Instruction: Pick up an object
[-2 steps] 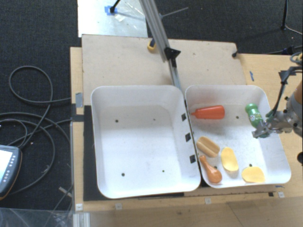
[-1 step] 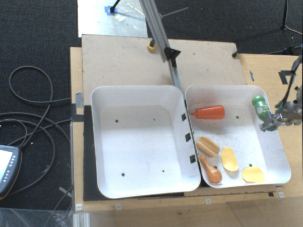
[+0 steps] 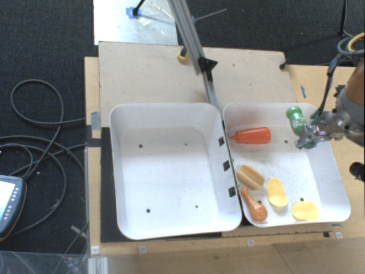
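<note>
Several objects lie in the right bin. A green bottle-like object rests near the far right corner. A red-orange object lies at the far left. Toward the front are a tan bread roll, an orange carrot-shaped piece, a yellow slice and a yellow lemon-like piece. My gripper hangs low over the bin's right side, just right of and below the green object. Nothing shows between its tips.
The left bin stands beside the right one, with a divider wall between them. A slanted metal pole crosses the back of the bench. Cables lie on the floor at left.
</note>
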`<act>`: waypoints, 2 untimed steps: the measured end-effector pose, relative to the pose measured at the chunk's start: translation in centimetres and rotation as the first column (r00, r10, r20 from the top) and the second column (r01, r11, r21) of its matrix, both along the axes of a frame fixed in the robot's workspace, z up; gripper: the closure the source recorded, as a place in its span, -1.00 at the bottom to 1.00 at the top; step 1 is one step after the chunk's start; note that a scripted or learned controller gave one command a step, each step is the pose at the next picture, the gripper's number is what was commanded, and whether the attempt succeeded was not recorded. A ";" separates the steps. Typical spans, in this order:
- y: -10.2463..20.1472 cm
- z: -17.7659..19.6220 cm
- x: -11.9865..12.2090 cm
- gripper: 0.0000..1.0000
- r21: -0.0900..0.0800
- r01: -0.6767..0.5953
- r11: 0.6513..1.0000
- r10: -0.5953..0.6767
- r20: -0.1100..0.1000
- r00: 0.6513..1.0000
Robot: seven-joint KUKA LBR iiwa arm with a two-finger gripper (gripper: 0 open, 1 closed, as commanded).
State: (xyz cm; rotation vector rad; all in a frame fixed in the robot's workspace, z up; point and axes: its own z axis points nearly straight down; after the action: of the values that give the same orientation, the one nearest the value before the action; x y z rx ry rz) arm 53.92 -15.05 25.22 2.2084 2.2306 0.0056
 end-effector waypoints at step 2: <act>10.0 -2.1 3.6 1.00 0.002 0.000 1.000 0.000 -0.004 1.000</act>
State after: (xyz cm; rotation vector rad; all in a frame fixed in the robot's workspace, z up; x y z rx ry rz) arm 57.57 -5.04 23.12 2.2106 2.2338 0.0032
